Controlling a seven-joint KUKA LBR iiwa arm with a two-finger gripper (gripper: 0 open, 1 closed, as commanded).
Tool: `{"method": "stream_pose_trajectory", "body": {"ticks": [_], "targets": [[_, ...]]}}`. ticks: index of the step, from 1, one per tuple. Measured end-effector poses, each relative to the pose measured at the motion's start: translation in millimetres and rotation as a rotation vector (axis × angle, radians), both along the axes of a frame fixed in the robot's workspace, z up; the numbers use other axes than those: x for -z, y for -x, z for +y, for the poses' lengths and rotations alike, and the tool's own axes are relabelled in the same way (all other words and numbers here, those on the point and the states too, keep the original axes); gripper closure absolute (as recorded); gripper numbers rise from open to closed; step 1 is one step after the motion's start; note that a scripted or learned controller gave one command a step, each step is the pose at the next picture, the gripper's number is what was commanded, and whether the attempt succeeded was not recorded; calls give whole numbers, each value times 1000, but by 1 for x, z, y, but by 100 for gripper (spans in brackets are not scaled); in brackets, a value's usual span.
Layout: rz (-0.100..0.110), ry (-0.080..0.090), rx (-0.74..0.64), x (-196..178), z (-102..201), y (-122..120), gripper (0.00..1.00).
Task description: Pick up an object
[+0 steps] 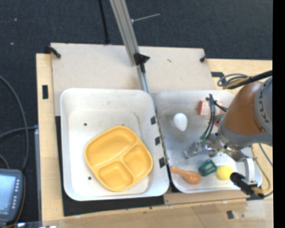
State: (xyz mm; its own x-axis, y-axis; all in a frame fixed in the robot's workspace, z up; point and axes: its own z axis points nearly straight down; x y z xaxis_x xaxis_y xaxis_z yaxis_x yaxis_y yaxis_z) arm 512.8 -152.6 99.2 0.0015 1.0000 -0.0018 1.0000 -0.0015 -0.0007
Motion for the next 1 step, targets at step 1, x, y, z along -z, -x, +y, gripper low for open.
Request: {"method": "stream_pose_trajectory", "body": {"ticks": [1], "targets": [[-6,-2,4,-13,0,-2,100]]}}
